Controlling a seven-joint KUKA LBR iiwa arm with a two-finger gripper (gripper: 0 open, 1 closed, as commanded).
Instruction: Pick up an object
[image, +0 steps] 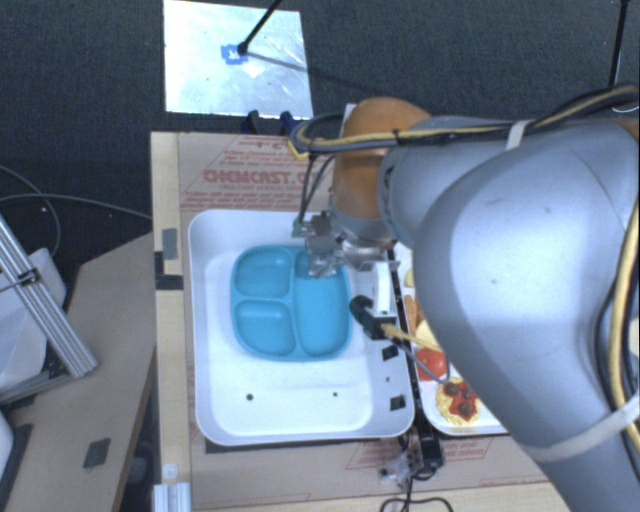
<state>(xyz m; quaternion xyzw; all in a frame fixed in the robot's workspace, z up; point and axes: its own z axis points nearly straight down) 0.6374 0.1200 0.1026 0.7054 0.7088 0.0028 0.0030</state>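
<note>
**A:** Where is the gripper?

**B:** The grey metal two-finger gripper (322, 262) hangs over the left shallow white plastic bin (215, 330), at the far right corner of the blue plastic tray with three compartments (285, 310). It sits right at the tray's top rim, above the head of the long compartment.

**A:** Is it open, and does it hold anything?

**B:** I cannot tell how wide it stands; from above, the wrist hides that part. Nothing shows clasped in it, and I cannot tell whether it touches the tray.

**A:** How does the tray lie?

**B:** Flat on the bin floor, in the far half of the bin. Its two small compartments are on the left and the long one on the right. The near half of the bin floor is bare white with two small dark dots.

**A:** And the arm?

**B:** The big grey arm (520, 270) comes in from the right and covers most of the right shallow white bin (440, 427). Its orange band (362, 135) sits just above the wrist.

**A:** Can you see anything in the right bin?

**B:** A small yellow flat piece with red bits on it (457, 402) lies near the front rim. Something orange-red (430, 360) is just behind it, half under the arm.

**A:** What is under the bins?

**B:** A brown cardboard sheet with red print (240, 172).
</note>
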